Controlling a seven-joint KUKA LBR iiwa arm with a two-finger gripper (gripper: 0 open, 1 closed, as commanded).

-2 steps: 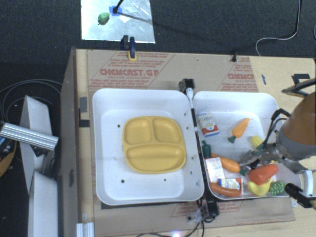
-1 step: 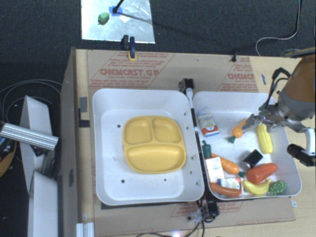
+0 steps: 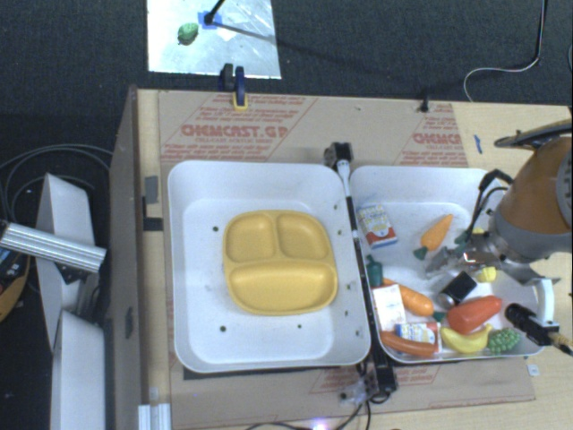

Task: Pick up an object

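Reaching from the right, the grey arm (image 3: 535, 206) sets its pincer (image 3: 445, 260) low in the right white bin (image 3: 403, 186), beside an orange plastic carrot (image 3: 437, 231); its opening cannot be told.

The arm (image 3: 537, 195) runs off the picture's right edge. Just behind the hand (image 3: 443, 260), a small yellow thing (image 3: 486, 274) is largely covered by the wrist. Nearer the camera than the hand, a banana (image 3: 466, 339) lies partly under a red vegetable (image 3: 474, 312). Out past the hand's tip, by the bin wall, a dark green bit (image 3: 374, 271) is too small to name.
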